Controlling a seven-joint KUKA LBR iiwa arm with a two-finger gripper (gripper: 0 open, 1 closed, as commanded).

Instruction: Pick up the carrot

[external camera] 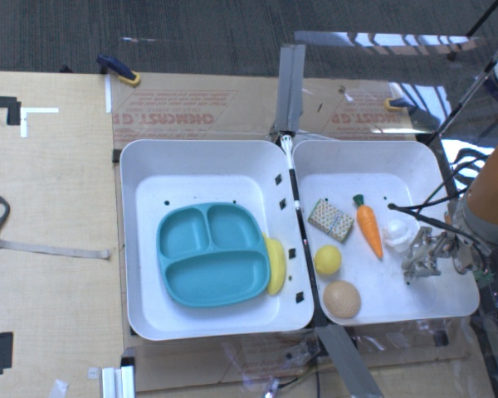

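Though claw (418,259) state unreadable near right bin (373,154) right wall, carrot (368,228) mid-bin looks light, stiff, smooth; grasp across thick upper body.

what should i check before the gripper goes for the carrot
1. Carrot located, lying in the right bin: ok.
2. Carrot top free of clutter: ok.
3. Room beside it: not ok, a white object lies close on its right.
4. Sponge and lemon apart from the carrot: ok.
5. Gripper over the right bin, right of the carrot: ok.
6. Gripper open: cannot tell.
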